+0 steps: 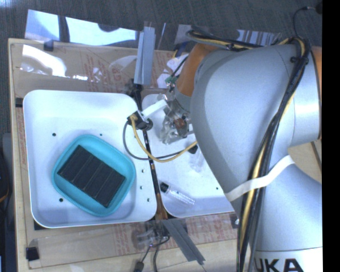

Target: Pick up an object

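Observation:
A turquoise dish [93,173] with a dark ribbed insert lies in the left bin [45,123], toward its front. My gripper [174,126] hangs low over the back-left part of the right bin [198,200], close to the divider between the bins. The grey arm hides most of that bin. A small white pen-like object with a dark tip [177,194] lies on the right bin's floor near its front-left corner, in front of the gripper and apart from it. Something pale and clear [197,162] rests just in front of the gripper, partly hidden.
Yellow and black cables [144,146] loop from the wrist over the divider between the bins. A grey post [144,55] stands behind the bins. Clear plastic sheeting [73,67] covers the bench at the back. The large arm body [255,129] overhangs the right bin.

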